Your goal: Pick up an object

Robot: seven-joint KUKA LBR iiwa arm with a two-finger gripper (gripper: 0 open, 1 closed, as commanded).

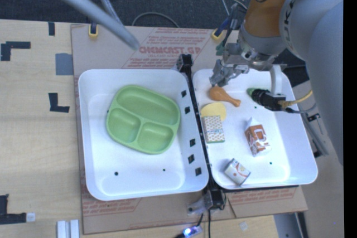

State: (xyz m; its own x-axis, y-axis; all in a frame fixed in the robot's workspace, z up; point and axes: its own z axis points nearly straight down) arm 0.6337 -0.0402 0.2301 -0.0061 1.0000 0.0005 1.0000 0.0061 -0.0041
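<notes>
Pincer (221,78) is hanging at the fat end of toy drumstick (225,96), its shank running toward view right. Cannot tell pincer's spread.

Robotics lab: KUKA arm (312,14) over 2 white bins (139,175) on tape-marked bench (33,142) w/ cardboard sheet (162,47)

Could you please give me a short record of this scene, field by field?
left bin: green divided tray
right bin: drumstick, yellow disc, patterned packet, red-and-white carton, small grey carton
gripper: over the right bin's far side, close by the drumstick
</notes>
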